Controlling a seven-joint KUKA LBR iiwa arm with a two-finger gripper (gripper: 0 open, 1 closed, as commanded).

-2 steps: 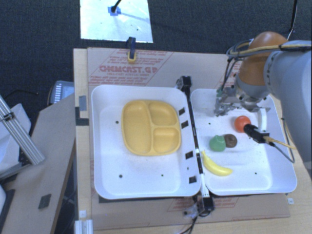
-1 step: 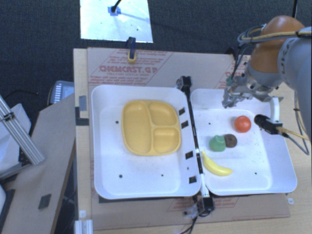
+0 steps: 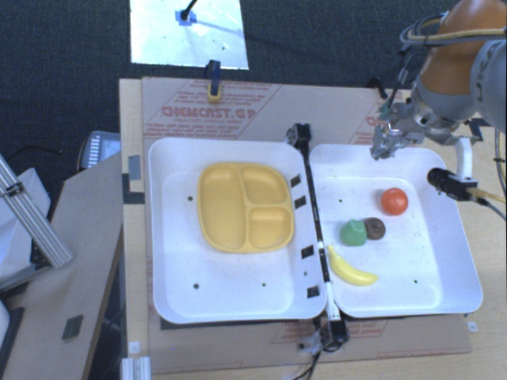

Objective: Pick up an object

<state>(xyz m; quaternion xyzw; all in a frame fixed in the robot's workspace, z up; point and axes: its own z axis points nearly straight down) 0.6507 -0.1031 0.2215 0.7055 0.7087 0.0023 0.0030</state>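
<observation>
Right shallow white bin (image 3: 455, 279), contents nearest first: yellow plastic banana (image 3: 351, 268) by its near-left corner; green rounded toy (image 3: 353, 233) touching brown round toy (image 3: 374, 228), mid-bin; red-orange ball (image 3: 394, 201) beyond them. Gripper (image 3: 385, 148) over the bin's far rim; finger state cannot be told. Yellow three-compartment plate (image 3: 244, 207) in the bin left of it.

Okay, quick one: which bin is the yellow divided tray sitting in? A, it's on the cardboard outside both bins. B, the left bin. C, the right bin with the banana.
B: the yellow divided tray lies flat in the left bin, while the banana lies in the right bin.
</observation>
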